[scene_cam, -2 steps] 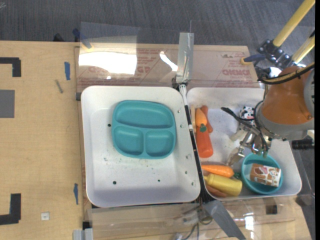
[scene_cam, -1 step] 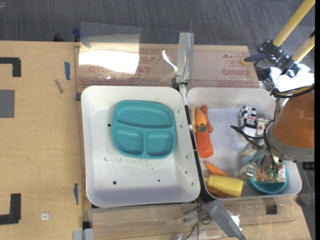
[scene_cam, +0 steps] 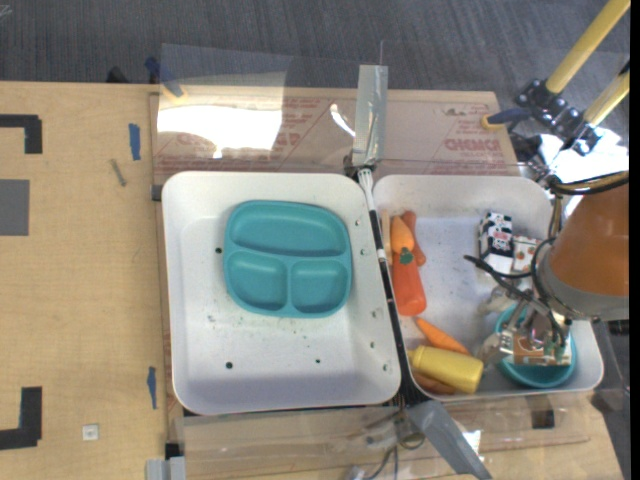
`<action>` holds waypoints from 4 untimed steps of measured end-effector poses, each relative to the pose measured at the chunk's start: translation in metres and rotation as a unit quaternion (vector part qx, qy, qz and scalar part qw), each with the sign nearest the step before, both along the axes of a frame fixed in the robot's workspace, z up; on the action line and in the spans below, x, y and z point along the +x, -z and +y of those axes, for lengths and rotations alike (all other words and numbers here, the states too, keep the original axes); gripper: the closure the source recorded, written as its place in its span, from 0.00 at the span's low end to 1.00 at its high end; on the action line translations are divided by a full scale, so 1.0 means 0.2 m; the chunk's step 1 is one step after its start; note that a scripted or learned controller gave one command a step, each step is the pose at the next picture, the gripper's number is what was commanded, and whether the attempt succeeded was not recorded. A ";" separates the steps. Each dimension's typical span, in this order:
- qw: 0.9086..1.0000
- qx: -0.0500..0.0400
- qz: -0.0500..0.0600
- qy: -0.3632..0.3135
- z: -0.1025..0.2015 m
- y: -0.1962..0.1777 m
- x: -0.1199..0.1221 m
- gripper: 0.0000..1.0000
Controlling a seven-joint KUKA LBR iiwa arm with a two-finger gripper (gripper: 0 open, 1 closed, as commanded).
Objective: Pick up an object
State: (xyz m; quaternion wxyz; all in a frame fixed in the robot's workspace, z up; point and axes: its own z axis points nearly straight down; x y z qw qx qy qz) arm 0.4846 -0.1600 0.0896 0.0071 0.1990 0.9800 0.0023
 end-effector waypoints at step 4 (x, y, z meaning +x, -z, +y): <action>0.993 0.000 0.002 0.116 0.02 0.01 0.86 1.00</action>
